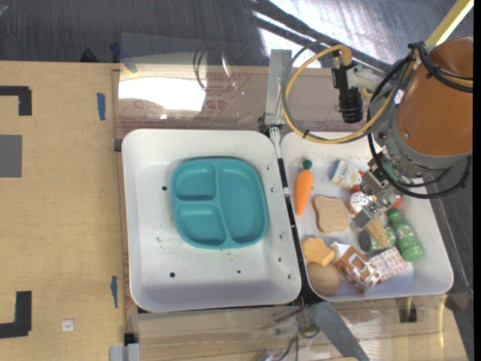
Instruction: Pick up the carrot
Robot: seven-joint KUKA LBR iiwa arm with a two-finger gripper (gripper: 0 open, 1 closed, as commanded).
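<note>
Robotics lab: bench (60, 201), 2 white bins (143, 201).

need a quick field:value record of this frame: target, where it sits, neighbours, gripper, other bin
target: carrot
location: right bin, near its left wall, leafy end pointing away from camera
contact: lying free, nothing gripping it
neighbours: bread slice just right of it, small carton further right
gripper: over the right side of the right bin, above the clutter, apart from the carrot
left bin: holds a teal divided plate
</note>
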